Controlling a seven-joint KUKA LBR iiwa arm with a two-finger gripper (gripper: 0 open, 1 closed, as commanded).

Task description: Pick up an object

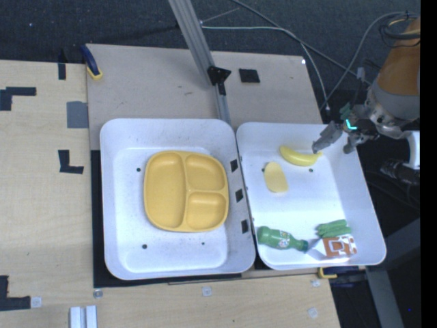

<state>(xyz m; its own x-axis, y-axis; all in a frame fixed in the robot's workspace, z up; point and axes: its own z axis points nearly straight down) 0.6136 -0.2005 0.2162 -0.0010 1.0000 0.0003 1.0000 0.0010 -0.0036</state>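
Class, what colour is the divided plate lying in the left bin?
Yellow. The plate shows plainly in the camera view, in the left bin.

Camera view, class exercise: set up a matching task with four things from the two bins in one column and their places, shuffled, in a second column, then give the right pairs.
Things:
1. yellow divided plate
2. banana
3. green bottle
4. gripper

Places:
A. near edge of the right bin, lying on its side
B. above the far right corner of the right bin
C. middle of the left bin
D. far part of the right bin

Pairs: 1-C, 2-D, 3-A, 4-B
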